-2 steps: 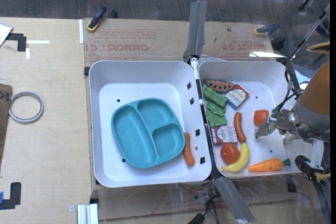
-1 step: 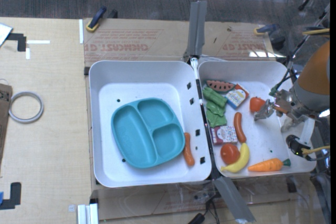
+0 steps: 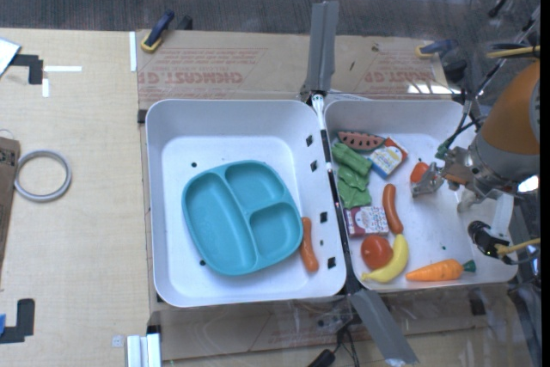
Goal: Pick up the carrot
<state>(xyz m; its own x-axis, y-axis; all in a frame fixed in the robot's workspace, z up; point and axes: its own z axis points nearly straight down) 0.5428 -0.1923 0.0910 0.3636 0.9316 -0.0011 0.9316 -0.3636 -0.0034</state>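
Carrot [image 3: 438, 271] lies apart below the fingers [image 3: 427, 181]; their open-or-closed state is unclear.

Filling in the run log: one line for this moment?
task: pick carrot | carrot: right bin, near edge, ungrasped | end effector: above bin, apart from carrot

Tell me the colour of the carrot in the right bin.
Orange with a green stem end; the carrot shows plainly in the camera view.
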